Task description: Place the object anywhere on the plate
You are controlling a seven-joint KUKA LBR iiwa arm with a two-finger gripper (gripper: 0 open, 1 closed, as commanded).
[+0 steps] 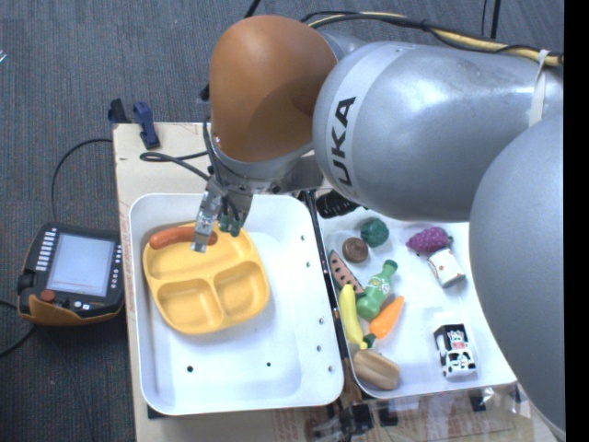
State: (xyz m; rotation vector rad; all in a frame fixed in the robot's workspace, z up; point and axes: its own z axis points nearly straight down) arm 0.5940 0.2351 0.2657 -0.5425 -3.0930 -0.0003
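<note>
My gripper (213, 228) hangs over yellow plate (207, 288) in left bin (230, 376), fingers parted, tips at hot dog (175, 237) lying in plate's top compartment. I judge toy light, stiff, rounded, slippery; best pinched mid-length across its width.

Single fixed camera above bench (129, 155), slanted downward, both bins in frame, arm (414, 127) close, entering right.
</note>
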